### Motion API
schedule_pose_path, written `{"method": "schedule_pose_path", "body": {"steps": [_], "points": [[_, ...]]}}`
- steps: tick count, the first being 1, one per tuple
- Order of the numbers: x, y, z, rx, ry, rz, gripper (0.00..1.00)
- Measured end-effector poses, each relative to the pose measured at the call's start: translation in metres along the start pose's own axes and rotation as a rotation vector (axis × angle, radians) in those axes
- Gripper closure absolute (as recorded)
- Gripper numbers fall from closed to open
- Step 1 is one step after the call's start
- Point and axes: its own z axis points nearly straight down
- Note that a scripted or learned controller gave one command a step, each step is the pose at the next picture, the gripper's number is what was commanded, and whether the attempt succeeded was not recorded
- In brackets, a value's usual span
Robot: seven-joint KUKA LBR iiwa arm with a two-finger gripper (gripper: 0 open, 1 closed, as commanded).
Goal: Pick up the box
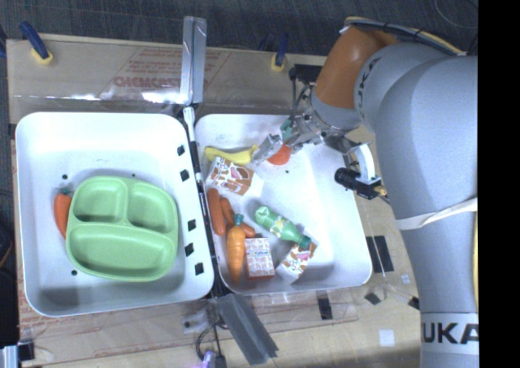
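Note:
Three small cartons lie in the right bin (341,220). An orange and white box (230,177) sits near the bin's left wall, below a yellow banana (227,153). A pink and white box (258,257) stands at the front, with a third small carton (296,260) to its right. My gripper (284,139) hangs over the back of the right bin, just above a red round item (279,156) and beside the banana's right end. It is apart from all three boxes. Nothing is visibly held.
Carrots (230,236) and a green bottle (280,227) lie between the boxes. The left bin (32,147) holds a green divided plate (122,227) and a carrot (62,212). A metal divider (193,58) stands between the bins. My grey arm (422,139) covers the right side.

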Motion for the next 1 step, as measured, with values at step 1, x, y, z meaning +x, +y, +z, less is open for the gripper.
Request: {"method": "schedule_pose_path", "body": {"steps": [1], "points": [[0.0172, -0.1022, 0.0013, 0.003, 0.002, 0.121, 0.0]]}}
